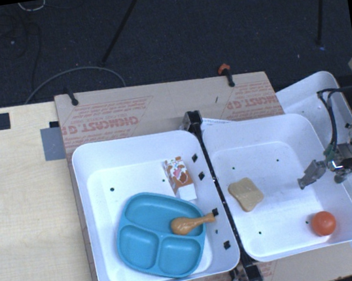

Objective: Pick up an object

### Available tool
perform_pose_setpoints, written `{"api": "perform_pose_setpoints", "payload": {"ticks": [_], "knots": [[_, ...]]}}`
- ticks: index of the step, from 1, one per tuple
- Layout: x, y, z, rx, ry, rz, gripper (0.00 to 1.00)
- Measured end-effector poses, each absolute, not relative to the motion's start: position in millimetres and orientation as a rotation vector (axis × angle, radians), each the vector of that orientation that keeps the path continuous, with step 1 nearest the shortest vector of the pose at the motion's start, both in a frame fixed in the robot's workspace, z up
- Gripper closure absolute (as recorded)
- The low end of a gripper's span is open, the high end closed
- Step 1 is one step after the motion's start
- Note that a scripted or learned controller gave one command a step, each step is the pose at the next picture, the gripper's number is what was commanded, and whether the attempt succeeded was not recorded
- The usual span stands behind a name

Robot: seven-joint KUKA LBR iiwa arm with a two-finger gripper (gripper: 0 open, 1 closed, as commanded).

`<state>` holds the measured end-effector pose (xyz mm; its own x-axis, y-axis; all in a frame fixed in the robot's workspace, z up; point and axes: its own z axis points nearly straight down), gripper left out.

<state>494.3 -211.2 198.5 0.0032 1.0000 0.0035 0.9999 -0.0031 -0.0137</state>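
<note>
The jaws (315, 174) hang at the right side of the right bin (265, 136), low over its floor; at this size their spread cannot be told, and nothing shows between them. No object is held, so the pick has not yet been made.

Nearest is the orange ball (322, 223), lying below the jaws in the picture, in the bin's near right corner, close but apart from them. To the left, toward the middle of the same bin, lies a tan bread slice (246, 194), also apart from the jaws.

To do the step well, the jaws should centre squarely above one target before descending. The ball is likely to roll if nudged off-centre, and the bin wall beside it leaves little room; the flat slice probably needs a low grip across its edges.

Further off, the left bin (94, 169) holds a blue divided plate (150, 246) with a drumstick (190, 223) on its rim and a small packet (178, 172) just above.
</note>
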Motion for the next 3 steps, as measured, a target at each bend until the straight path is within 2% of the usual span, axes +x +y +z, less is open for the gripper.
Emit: {"api": "perform_pose_setpoints", "payload": {"ticks": [1, 3], "knots": [[497.3, -211.1, 204.5, -2.221, -2.221, 0.001, 0.0], [500.7, -210.0, 88.1, -2.216, -2.216, 0.004, 0.0]]}}
